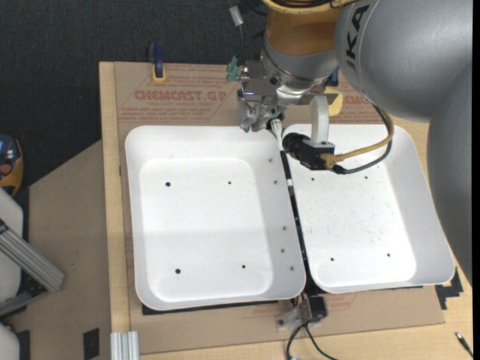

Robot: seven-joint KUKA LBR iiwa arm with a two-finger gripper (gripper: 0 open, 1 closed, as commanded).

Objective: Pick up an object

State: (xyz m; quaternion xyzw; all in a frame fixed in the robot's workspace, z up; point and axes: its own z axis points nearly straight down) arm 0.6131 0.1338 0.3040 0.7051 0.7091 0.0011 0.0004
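Note:
My gripper (259, 120) hangs from the grey arm with its orange band (300, 13), above the back rim where the two white bins meet. It sits over the far right corner of the left bin (133, 201) and just left of the right bin (360, 223). A black module (307, 150) with a tan cable is fixed beside the gripper and overhangs the right bin's back left corner. I see nothing between the gripper's tips from this angle, and the wrist body covers much of it.
Both bins rest on a brown board (180, 94) with red lettering. A blue clamp (157, 60) holds the board's back edge. The bulky arm link (420, 43) covers the upper right. An aluminium rail (30, 257) lies at the lower left.

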